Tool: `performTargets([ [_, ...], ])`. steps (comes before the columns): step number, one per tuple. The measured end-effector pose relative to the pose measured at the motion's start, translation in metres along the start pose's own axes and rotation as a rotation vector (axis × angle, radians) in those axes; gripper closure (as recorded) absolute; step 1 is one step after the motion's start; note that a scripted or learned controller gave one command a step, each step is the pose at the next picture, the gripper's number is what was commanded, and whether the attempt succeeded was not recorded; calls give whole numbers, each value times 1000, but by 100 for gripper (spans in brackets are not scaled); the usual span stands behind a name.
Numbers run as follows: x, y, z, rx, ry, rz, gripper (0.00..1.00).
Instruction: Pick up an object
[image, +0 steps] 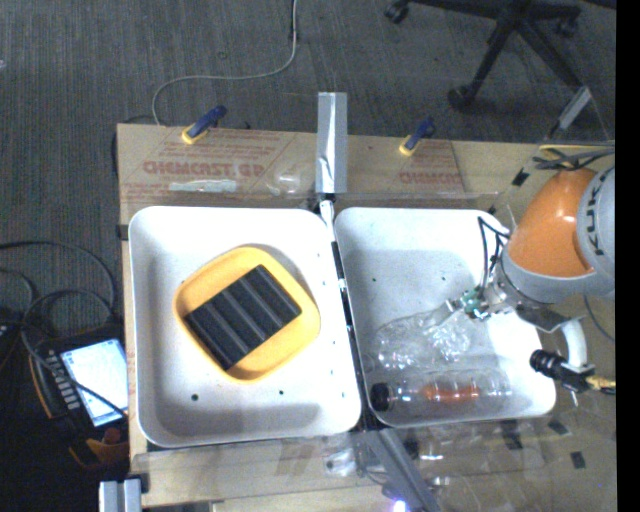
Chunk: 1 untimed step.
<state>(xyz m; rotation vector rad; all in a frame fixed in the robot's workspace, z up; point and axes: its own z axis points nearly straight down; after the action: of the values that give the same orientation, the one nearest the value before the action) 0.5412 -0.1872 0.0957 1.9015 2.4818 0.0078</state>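
The arm (560, 240) enters from the right and is cut off by the frame edge; its orange band and grey wrist hang over the right rim of the right bin (400, 240). The gripper (478, 303) reaches down beneath the wrist toward a crumpled clear plastic bottle (425, 340); whether it is released or clenched cannot be told, as it merges with glare and clear plastic. A second clear bottle (445, 392), with a dark cap and a reddish tint inside, lies along the bin's near wall, just beside the crumpled one. The upper half of the right bin is open floor. In the left bin (160, 250) a yellow tray with a black ribbed insert (248, 312) sits tilted near the middle, with bare floor around it on all sides.
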Motion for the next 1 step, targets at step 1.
performTargets([
  [1, 43, -28, 1, -8, -8, 1, 0],
])
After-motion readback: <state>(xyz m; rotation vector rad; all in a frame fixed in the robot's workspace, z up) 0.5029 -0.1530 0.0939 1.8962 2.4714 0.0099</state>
